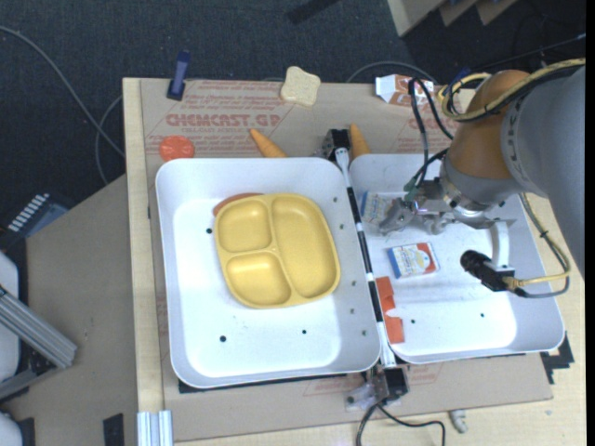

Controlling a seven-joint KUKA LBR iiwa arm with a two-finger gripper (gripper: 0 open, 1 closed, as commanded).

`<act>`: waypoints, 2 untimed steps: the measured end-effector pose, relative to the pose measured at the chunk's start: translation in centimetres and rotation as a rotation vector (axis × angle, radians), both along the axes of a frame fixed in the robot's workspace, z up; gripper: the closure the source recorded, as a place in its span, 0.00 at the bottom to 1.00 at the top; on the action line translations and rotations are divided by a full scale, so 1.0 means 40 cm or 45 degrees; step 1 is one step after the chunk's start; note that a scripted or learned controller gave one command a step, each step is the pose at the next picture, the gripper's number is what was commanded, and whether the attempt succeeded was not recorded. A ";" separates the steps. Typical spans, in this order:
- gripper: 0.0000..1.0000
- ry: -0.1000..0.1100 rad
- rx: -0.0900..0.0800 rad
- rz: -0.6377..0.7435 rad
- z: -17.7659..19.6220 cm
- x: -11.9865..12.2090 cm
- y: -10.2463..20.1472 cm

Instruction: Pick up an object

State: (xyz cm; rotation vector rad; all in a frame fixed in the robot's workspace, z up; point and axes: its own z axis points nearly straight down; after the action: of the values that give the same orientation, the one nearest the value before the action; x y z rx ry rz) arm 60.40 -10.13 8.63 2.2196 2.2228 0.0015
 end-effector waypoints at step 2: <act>0.00 0.000 -0.001 0.000 -0.004 0.011 0.017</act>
State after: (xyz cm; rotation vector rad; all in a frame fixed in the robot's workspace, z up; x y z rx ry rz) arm 60.84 -9.46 8.47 2.2194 2.2220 0.0010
